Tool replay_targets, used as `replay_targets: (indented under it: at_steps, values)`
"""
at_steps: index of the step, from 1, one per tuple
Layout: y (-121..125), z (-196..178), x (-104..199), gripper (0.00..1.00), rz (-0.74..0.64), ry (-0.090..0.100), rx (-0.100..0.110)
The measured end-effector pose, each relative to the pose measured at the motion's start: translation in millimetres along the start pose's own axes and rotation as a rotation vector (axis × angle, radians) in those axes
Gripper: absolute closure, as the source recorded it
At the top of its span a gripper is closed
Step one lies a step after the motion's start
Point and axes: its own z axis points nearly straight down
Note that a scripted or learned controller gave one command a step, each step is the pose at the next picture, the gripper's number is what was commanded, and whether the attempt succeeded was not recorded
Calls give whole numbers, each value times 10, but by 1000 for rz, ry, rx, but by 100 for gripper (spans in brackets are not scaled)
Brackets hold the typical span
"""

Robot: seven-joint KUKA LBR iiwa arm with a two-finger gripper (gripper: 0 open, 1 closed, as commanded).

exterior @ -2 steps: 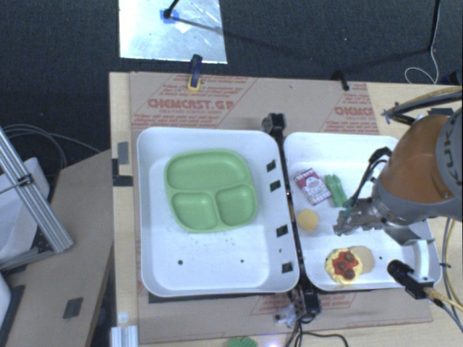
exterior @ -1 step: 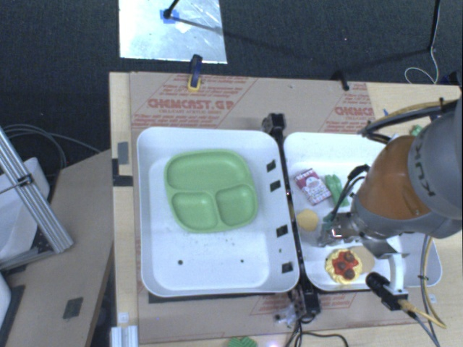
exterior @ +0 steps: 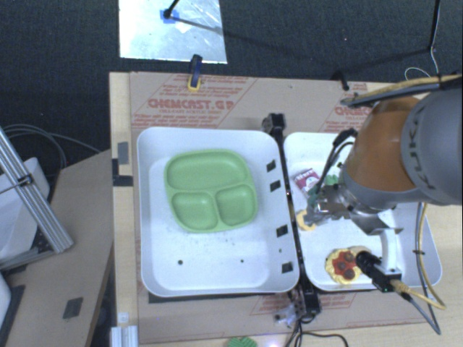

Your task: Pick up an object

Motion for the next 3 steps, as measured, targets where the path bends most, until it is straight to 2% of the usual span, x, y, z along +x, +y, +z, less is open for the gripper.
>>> replay_targets:
  at_steps: [1, 2, 3]
  values:
    - [-14, 53, -41, 0, 9, -1, 8]
    - [-31, 1, -783, 0, 17, -4, 8]
    - [137, 923, -754, 0, 11, -1, 14]
